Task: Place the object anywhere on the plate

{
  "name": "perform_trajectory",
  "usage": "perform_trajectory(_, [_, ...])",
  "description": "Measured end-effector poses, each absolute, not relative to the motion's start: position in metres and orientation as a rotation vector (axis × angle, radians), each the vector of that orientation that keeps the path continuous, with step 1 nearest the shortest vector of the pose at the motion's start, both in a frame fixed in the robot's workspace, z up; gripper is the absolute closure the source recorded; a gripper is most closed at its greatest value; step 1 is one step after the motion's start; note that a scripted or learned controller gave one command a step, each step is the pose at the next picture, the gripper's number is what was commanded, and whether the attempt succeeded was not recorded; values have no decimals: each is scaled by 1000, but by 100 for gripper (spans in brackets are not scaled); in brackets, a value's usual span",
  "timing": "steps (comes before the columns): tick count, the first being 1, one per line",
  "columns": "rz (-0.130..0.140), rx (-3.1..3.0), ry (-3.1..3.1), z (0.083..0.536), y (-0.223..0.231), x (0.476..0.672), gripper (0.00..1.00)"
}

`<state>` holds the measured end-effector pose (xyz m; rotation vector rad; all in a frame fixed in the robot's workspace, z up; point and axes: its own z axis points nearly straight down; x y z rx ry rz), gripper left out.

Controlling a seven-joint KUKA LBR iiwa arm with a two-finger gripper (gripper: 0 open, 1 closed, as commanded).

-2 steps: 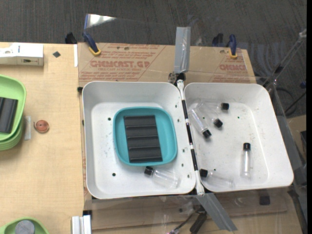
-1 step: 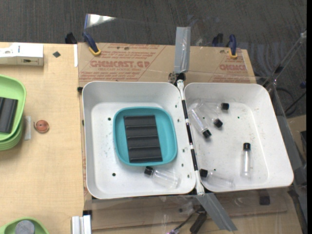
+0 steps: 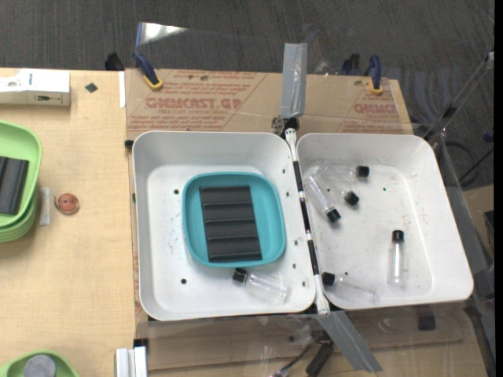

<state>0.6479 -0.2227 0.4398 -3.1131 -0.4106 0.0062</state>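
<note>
A teal square plate (image 3: 271,218) with a dark ribbed insert (image 3: 229,222) sits in the left bin (image 3: 157,210). A clear vial with a black cap (image 3: 259,283) lies in that bin just below the plate's lower right corner, off the plate. Several more clear vials with black caps lie in the right bin (image 3: 440,210): one (image 3: 322,199) near its left wall, one (image 3: 398,256) upright-looking toward the right, one (image 3: 346,286) at the lower left corner, and loose caps (image 3: 361,171) near the top.
Cardboard (image 3: 204,100) with clamps lies behind the bins. A green tray (image 3: 20,183) sits at the far left on the wooden bench, with a small round brown piece (image 3: 67,203) and a white box (image 3: 35,89) nearby.
</note>
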Motion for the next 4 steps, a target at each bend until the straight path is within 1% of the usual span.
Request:
perform_trajectory(1, [7, -3123, -319, 439, -223, 647, 0])
perform_trajectory(2, [5, -3123, -321, 440, -222, 652, 0])
perform_trajectory(3, [6, -3122, -338, 440, -222, 652, 0])
perform_trajectory(4, [9, -3099, -510, 439, -221, 653, 0])
